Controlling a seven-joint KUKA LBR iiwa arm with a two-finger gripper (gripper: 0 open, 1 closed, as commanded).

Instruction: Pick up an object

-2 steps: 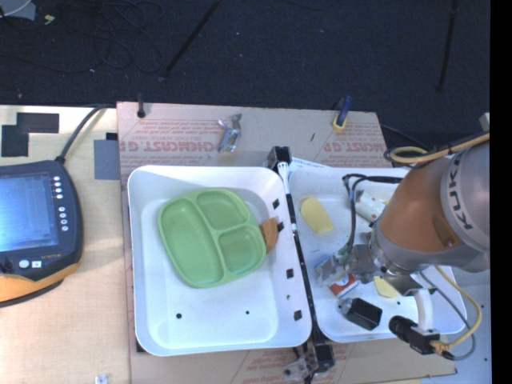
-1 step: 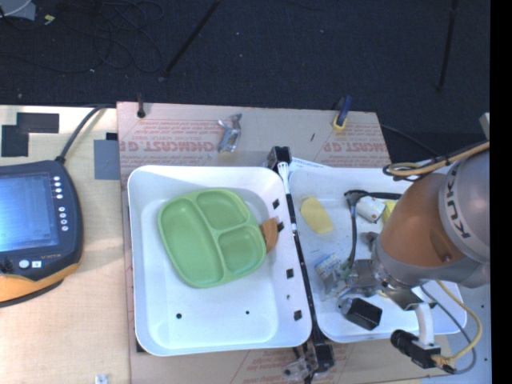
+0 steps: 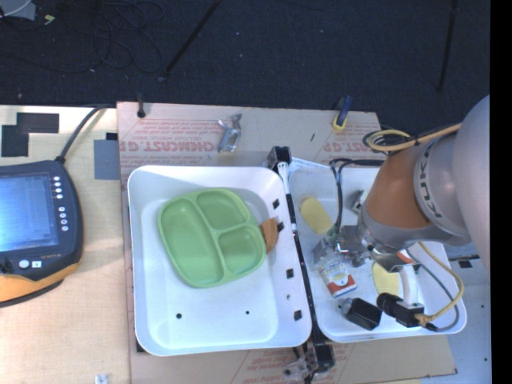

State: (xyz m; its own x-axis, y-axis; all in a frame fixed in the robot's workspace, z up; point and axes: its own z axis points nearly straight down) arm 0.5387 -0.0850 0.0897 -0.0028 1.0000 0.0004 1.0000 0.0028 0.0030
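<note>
Gripper (image 3: 334, 250) is down in the right bin (image 3: 448, 326), can't tell its state; small carton (image 3: 339, 282) just below it, yellow piece (image 3: 315, 213) just above-left.

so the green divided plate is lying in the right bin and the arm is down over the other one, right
Not quite. In the camera view the green divided plate lies in the left bin, not the right one. The arm is down over the other one, the right bin, among the small items there.

A divided tray (image 3: 212, 237) lies in the left bin (image 3: 152, 294); clutter fills the right bin (image 3: 448, 326).
</note>
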